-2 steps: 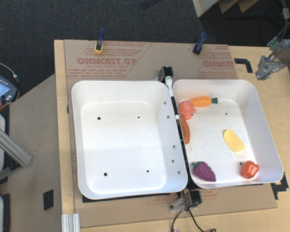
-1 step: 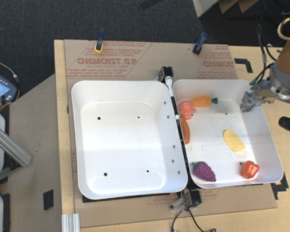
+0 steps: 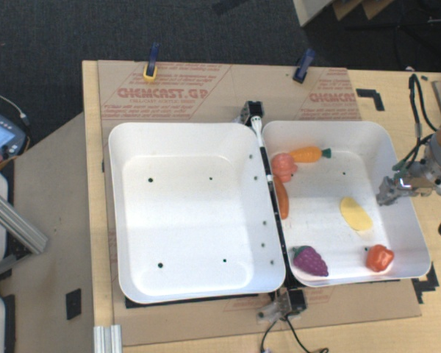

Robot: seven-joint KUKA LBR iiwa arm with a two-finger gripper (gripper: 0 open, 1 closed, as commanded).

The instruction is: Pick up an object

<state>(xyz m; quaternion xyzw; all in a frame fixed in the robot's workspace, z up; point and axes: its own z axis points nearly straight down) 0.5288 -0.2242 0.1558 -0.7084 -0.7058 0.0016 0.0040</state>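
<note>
The right bin holds several toy foods. An orange carrot lies at the back, with a pink round fruit just left of it against the bin's left wall. Below that lies a long orange piece. A yellow lemon-like piece sits mid-right. Purple grapes and a red pepper lie along the front. My gripper hangs over the right rim of this bin, up and to the right of the yellow piece, with nothing seen in it.
The left bin stands beside the right one, with a black divider rail between them. Blue and yellow clamps hold the cardboard base at the back. Cables hang at the far right.
</note>
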